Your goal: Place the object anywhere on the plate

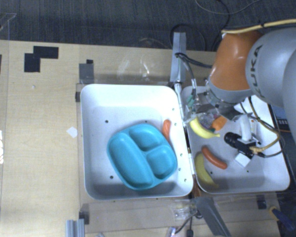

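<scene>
Looking down from the one overhead camera, two shallow white bins sit side by side on the bench. The left bin (89, 147) carries a blue divided plate (142, 155) with three compartments, lying toward the lower right of the bin. Just beside the plate's upper right edge, near the bin's right wall, lies a small orange carrot-like piece (166, 129), off the plate.

The right bin (266, 181) is crowded. The grey arm with its orange band (234, 63) hangs over its upper part, and the gripper (203, 113) is low at the bin's upper left. A yellow banana (201, 130) lies directly beneath it, next to a small orange block (218, 123); whether the claw is clenched on anything I cannot tell, since its tips are hidden among cables and the wrist. Lower in the bin a red sausage (214, 158) lies against a second yellow banana (203, 169), both well apart from the plate.
</scene>
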